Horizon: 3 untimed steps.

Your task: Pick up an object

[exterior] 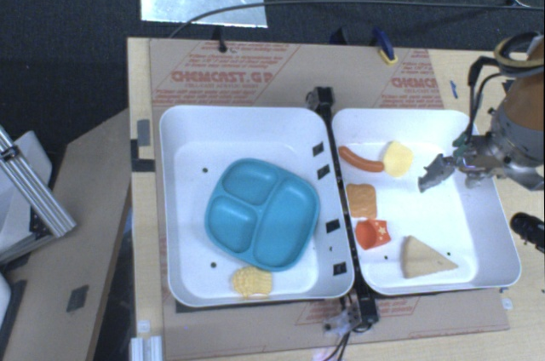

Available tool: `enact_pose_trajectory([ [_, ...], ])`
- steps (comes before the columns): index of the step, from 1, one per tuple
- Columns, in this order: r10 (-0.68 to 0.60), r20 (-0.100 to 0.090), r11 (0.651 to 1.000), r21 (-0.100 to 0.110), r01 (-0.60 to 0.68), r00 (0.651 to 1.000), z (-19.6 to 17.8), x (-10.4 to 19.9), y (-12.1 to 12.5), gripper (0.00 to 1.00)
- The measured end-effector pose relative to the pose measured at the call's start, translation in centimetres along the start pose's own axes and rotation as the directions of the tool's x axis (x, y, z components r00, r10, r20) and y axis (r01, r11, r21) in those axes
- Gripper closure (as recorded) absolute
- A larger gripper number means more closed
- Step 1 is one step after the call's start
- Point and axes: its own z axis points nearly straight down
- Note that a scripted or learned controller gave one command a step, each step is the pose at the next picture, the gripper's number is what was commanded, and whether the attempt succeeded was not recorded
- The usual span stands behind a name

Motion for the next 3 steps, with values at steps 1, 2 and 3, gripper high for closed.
enact_pose_trajectory([
  [1,-0.003,0.002,1.0,-0.011,0.003,1.0,-0.5,0.0,0.2,0.0],
  [2,0.0,0.001,1.0,-0.007,0.0,1.0,5.4,-0.6,0.1,0.0],
  [3,-0.001,0.0,1.0,-0.007,0.001,1.0,10.1,0.1,-0.5,0.0],
])
